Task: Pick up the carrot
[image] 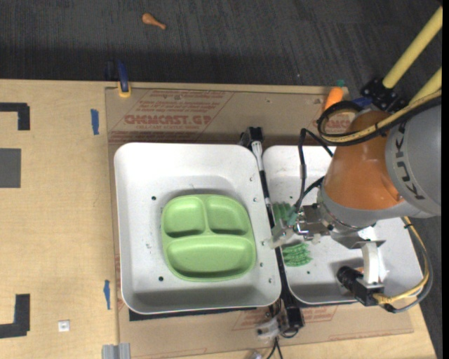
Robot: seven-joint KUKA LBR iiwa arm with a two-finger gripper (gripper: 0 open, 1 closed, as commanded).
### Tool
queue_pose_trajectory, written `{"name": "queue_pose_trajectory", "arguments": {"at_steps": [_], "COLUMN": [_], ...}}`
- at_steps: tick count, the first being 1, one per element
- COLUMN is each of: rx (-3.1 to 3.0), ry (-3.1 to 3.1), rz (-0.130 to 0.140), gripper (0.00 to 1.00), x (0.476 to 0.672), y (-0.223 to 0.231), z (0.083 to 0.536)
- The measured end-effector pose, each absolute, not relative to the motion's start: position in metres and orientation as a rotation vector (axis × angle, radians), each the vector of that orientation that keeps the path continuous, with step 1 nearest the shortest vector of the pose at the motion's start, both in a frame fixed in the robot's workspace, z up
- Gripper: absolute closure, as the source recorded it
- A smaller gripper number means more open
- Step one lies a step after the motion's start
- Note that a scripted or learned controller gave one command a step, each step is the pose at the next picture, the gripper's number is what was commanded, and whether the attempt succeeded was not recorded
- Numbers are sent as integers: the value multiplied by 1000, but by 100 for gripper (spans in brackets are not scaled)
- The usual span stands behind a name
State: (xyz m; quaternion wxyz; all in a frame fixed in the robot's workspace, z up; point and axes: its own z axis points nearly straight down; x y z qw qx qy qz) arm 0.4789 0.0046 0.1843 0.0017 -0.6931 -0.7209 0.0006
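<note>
— Carrot-shaped orange piece (152, 21), small and tapered: it lies on the dark floor (280, 35) beyond the table's far edge, towards the far left corner, well apart from both bins.

— And the arm?

— The grey arm with the orange band (365, 182) reaches over the right shallow white bin (280, 165). Its gripper (289, 235) sits at that bin's left wall, beside the rim it shares with the left shallow white bin (133, 210).

— Open or closed?

— That cannot be told from this angle. Green ribbed pieces (297, 254) show around the metal tip, and nothing orange shows there.

— What is in the left bin?

— A light green plastic plate with three compartments (208, 235), lying flat near the middle. The gripper is just beside that bin's right rim, apart from the plate.
</note>
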Motion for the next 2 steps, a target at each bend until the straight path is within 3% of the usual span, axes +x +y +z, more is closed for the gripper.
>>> {"name": "queue_pose_trajectory", "arguments": {"at_steps": [1, 2], "rx": [-2359, -1499], "ry": [-2077, -2766], "rz": [0, -1], "gripper": [0, 0], "x": [504, 480], "y": [-102, -152], "z": [155, 244]}}
